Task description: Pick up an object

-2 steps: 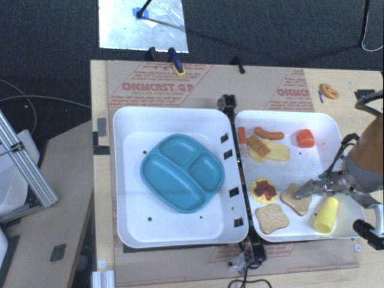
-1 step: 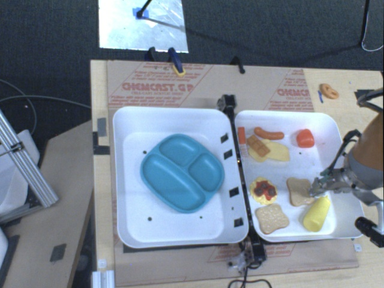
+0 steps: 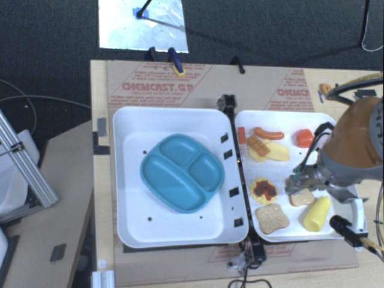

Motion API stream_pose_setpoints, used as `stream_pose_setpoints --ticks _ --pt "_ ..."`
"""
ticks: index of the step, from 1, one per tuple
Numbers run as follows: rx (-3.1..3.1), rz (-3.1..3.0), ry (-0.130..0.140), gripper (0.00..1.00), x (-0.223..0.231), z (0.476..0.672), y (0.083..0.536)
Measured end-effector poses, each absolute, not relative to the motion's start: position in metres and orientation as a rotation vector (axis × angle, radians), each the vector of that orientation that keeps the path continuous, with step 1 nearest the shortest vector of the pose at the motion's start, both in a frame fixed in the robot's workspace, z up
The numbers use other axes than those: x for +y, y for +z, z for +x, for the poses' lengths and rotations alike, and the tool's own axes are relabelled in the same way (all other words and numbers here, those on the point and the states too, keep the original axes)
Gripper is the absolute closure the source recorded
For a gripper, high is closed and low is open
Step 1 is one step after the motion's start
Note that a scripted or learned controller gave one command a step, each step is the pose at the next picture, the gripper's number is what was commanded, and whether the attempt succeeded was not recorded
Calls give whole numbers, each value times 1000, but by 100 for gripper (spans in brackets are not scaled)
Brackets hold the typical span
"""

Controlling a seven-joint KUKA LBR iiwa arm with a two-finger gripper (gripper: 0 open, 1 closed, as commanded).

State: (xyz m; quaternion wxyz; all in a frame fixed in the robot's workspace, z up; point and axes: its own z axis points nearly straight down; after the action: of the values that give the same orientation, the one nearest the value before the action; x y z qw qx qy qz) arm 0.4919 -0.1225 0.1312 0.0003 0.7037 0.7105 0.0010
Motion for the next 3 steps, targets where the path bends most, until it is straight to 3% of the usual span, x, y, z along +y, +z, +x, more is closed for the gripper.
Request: stream_pose_setpoints --ticks 1,2,3 --pt "2230 2207 7 100 -41 519 187" --pt "2226 2213 4 100 -48 543 184" --pt "2239 2208 3 100 56 519 184"
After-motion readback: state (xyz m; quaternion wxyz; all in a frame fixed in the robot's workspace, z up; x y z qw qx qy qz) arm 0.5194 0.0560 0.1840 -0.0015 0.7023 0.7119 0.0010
